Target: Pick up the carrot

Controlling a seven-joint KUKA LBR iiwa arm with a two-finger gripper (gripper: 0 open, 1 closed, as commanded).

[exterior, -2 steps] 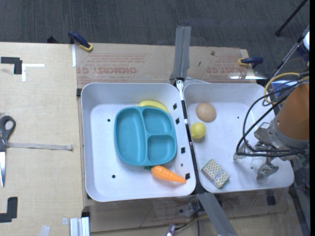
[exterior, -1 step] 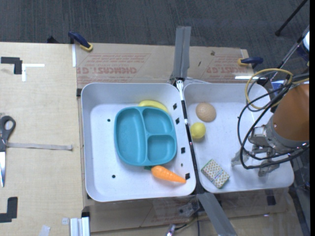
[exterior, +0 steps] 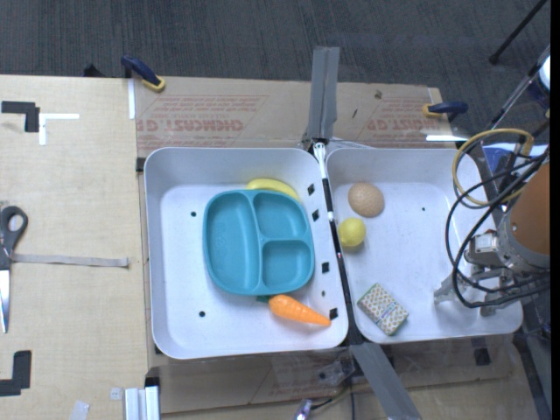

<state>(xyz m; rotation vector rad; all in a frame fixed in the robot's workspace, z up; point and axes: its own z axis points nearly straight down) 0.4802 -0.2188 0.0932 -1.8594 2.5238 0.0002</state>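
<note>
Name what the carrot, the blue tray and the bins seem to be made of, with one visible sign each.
Carrot: probably plastic, a toy; even orange, smooth, faint sheen.
Tray: likely moulded plastic; uniform blue, rounded compartments, soft gloss.
Bins: probably plastic too, though the view leaves it open; plain white, thin rounded rims.

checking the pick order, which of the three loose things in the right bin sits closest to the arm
The patterned sponge, near the right bin's front edge. The tan egg and the yellow lemon lie farther left, by the divider.
</note>
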